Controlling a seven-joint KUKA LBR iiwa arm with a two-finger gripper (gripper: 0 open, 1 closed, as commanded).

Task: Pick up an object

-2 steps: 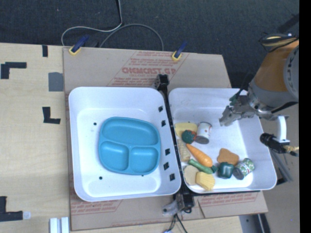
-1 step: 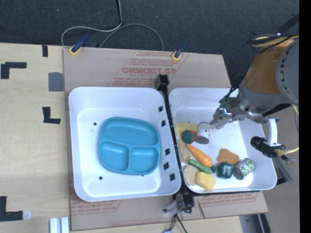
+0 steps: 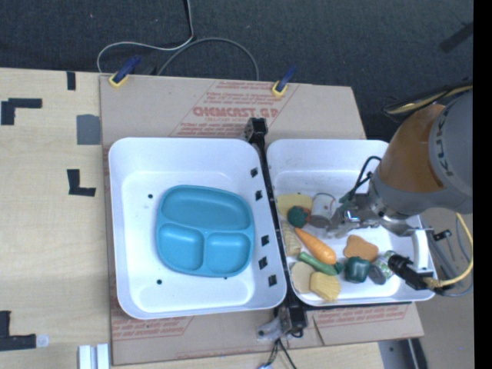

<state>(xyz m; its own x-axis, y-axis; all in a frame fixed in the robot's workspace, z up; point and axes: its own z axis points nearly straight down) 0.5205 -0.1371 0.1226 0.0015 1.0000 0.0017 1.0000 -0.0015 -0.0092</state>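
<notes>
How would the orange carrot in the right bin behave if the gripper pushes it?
The carrot looks like a rigid toy, probably light. Its tapered round body may roll or swing rather than slide straight. Other toys crowd beside it, so a push would likely move them too.

light: bright, even | shadows: soft, faint | focus: slightly blurry, low detail

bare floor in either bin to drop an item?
Left bin: a bare strip rings the blue tray, widest along the far wall. Right bin: bare along the far wall, above the toys. Crowded: its near half, around the carrot, where the gripper is.
</notes>
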